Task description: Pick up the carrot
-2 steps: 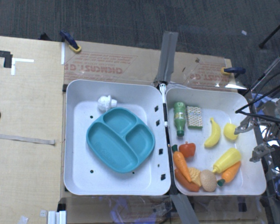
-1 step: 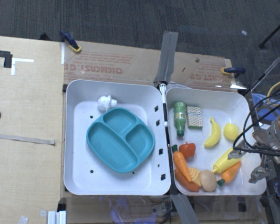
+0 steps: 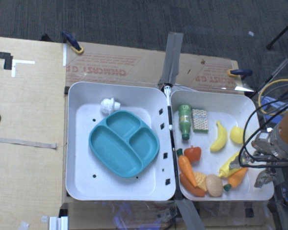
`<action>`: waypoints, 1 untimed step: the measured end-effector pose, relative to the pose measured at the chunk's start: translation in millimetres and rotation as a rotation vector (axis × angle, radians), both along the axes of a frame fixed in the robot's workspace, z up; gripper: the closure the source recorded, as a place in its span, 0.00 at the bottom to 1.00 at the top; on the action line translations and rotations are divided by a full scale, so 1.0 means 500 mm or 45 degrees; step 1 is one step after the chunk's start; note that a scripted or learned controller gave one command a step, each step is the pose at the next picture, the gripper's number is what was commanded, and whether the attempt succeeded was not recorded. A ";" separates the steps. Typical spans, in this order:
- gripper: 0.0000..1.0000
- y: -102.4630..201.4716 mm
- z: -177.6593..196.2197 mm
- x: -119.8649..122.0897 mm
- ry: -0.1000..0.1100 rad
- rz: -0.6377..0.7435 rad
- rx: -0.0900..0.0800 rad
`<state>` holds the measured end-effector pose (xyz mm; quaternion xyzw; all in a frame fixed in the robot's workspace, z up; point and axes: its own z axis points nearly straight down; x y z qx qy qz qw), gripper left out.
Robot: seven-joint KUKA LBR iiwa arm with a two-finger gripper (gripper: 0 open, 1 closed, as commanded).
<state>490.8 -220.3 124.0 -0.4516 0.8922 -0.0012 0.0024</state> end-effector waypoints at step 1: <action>1.00 0.004 0.020 0.007 -0.007 0.007 0.000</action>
